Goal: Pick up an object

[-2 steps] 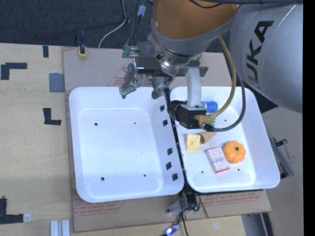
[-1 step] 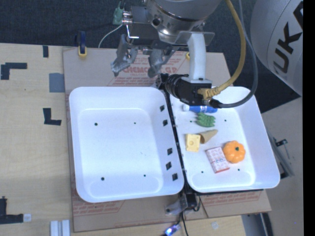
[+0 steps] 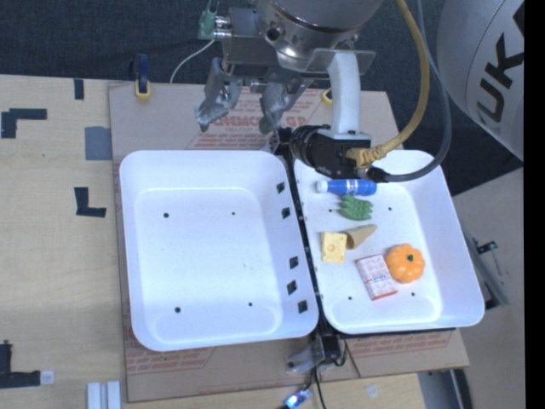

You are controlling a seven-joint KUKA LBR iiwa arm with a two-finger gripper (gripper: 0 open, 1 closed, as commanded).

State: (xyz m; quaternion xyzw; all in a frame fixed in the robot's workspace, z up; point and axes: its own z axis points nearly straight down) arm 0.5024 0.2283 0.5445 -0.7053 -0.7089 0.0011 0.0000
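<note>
Camera view: five small things lie in the right bin [image 3: 443, 254], and the gripper [image 3: 247, 109] hangs above the far edge of the bins with nothing between its fingers.

One blue bottle [image 3: 347, 186] lies nearest the far rim, with one green toy [image 3: 358, 208] just beside it, then one tan cone [image 3: 364, 234] touching one yellow cheese wedge [image 3: 334, 247]. Nearer the front sit one red-and-white box [image 3: 375, 277] and one orange pumpkin [image 3: 404, 262], side by side and about touching. All six... rather, all five keep to the bin's middle and far half, off the right wall and the near rim, where bare floor is left. The left bin [image 3: 204, 245] offers open floor across its whole width. The gripper's two fingers stand spread apart, over the cardboard behind the left bin's far right corner.
</note>
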